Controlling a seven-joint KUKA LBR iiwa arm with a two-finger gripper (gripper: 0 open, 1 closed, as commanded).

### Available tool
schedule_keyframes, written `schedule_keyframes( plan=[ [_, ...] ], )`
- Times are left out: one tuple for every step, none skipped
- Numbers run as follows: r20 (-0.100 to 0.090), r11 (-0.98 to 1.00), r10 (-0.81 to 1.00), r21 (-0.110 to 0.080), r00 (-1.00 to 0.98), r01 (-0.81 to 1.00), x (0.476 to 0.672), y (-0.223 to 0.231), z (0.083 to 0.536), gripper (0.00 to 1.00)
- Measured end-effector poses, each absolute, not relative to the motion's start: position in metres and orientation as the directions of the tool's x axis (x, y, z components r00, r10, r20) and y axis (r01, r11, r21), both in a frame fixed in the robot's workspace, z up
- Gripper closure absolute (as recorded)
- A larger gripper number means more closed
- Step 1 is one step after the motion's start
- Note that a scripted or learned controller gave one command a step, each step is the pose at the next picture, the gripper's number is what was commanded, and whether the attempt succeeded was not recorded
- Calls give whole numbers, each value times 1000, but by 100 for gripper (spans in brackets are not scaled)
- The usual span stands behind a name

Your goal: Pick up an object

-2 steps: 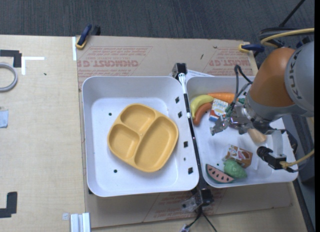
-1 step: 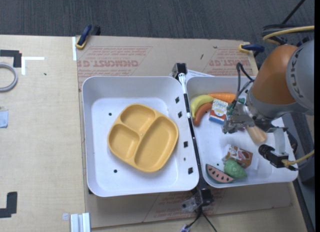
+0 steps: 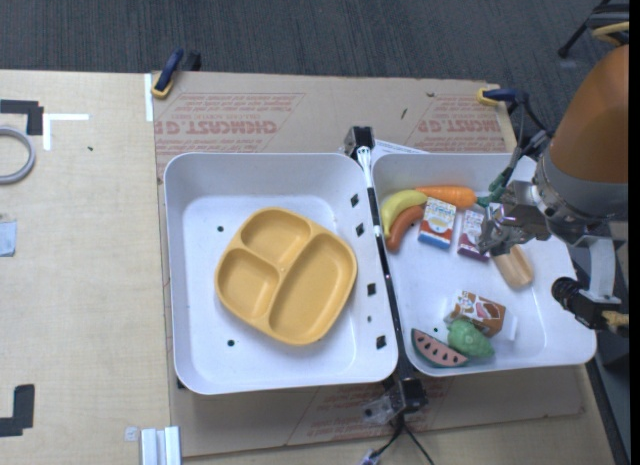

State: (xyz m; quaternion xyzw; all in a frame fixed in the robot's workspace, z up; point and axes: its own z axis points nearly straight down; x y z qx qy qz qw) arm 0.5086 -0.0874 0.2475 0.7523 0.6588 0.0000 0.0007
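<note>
The gripper (image 3: 497, 231) hangs low over the right bin (image 3: 560, 348), its fingers pointing down among the objects at the bin's far side; at this size and slant I cannot tell whether they stand open or closed, nor whether anything sits between them. Just beside the fingers, toward the bin divider, stands a small purple carton (image 3: 470, 234), which looks to be touching or nearly touching them, and is probably the target. To take it well, the fingers should straddle its narrow faces squarely and close without shoving it into the blue-and-white carton (image 3: 437, 223) next along. Just below the fingers lies a tan block (image 3: 514, 269). Farther out are an orange carrot (image 3: 447, 194) and a yellow banana (image 3: 400, 205). The purple carton is a small, upright, printed box with flat sides, likely light and easy to tip.
</note>
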Motion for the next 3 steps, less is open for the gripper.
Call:
schedule_keyframes(
  plan=[
    [-2, 38, 999, 2, -38, 999, 488, -105, 369, 100],
    [-3, 123, 992, 2, -123, 992, 479, -147, 463, 100],
    [-6, 126, 992, 3, -126, 992, 480, -148, 472, 100]
  ],
)
